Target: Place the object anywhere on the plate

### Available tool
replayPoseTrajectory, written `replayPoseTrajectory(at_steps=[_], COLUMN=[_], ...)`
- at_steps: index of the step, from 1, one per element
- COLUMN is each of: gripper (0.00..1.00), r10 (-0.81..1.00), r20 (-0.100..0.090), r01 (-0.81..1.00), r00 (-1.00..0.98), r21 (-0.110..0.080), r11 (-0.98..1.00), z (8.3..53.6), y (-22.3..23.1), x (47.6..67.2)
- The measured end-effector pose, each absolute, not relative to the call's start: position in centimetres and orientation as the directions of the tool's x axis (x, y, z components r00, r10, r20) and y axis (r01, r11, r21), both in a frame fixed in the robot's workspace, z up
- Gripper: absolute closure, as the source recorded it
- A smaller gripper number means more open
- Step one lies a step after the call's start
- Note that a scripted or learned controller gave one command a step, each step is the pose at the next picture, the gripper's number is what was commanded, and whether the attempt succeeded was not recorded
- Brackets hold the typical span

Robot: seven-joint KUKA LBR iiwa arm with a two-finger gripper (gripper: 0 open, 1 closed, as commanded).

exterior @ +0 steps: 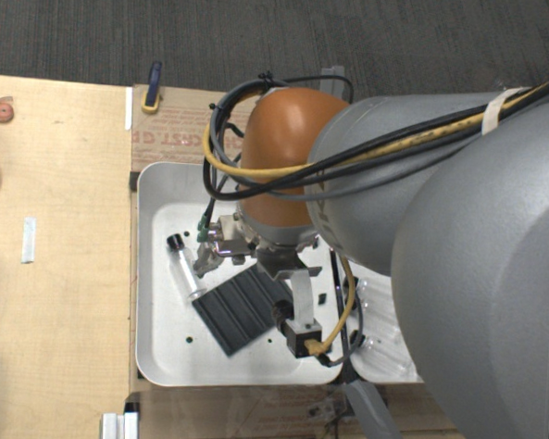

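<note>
Judgement only: the ribbed dark block [239,306], lying in the white bin [155,346] below the end effector [253,259], seems stiff and light, best pinched across its narrow sides; jaw state cannot be told.

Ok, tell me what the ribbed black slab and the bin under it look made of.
Ribbed black slab: probably matte rubber or plastic; dull, parallel ridges, no glare. White bin: likely smooth moulded plastic, with rounded corners and a soft sheen.
</note>
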State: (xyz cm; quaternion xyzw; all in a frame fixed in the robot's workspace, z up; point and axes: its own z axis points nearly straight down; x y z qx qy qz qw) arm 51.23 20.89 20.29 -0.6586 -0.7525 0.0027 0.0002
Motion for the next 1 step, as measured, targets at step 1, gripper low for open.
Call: replayPoseTrajectory(at_steps=[1], gripper=[0.0], r10=[0.999], r20=[-0.004], r01=[0.999], r00=[0.052], r21=[-0.003], r11=[-0.052], z=[31.63], y=[21.76], x=[51.04])
